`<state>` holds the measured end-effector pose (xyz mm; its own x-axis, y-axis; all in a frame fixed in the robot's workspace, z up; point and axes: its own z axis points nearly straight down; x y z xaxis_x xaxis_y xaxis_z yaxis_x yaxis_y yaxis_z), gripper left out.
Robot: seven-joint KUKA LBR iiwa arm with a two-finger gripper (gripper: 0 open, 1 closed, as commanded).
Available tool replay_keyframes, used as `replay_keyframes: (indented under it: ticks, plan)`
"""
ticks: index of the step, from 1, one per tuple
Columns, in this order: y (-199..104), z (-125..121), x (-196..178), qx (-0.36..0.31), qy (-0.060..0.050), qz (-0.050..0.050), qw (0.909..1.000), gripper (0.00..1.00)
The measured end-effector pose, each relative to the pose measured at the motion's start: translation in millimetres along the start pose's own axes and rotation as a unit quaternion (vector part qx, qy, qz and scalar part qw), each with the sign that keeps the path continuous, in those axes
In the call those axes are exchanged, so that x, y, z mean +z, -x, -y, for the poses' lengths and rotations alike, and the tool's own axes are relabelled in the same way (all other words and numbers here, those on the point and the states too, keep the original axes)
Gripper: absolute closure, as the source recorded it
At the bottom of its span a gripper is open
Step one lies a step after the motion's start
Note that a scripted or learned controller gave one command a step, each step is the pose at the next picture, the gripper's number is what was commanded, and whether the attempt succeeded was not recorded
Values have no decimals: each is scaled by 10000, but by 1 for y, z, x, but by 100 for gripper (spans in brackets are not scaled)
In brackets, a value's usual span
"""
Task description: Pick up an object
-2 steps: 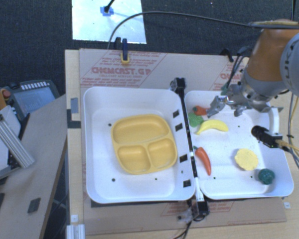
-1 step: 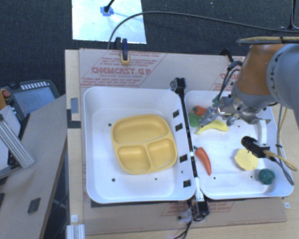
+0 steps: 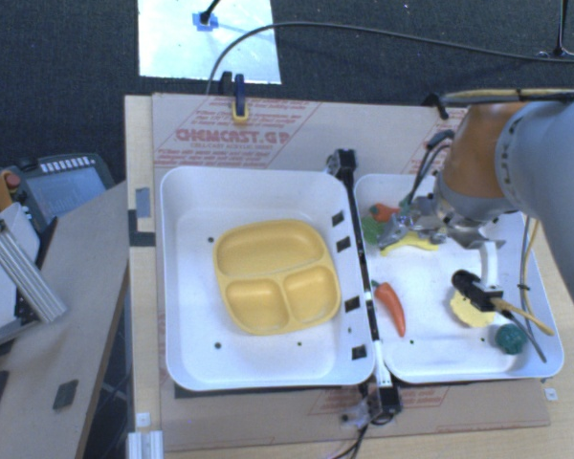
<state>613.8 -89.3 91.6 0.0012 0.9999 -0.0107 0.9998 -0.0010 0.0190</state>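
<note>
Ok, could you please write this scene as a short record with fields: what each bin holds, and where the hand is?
left bin: one yellow divided plate
right bin: carrot, green toy, yellow curved toy, teal ball
hand: over the far left part of the right bin, next to the green toy and yellow curved toy
grasp: cannot tell
arm: reaches in from the right

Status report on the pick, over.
Gripper low over right bin, at the yellow toy. Grasp not confirmed. Carrot and teal ball lie apart.
</note>
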Motion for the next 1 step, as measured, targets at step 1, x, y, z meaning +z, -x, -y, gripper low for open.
replay_keyframes:
  ticks: [1]
  plan:
    - [-2,-1,-11,0,1,-30,10000,100]
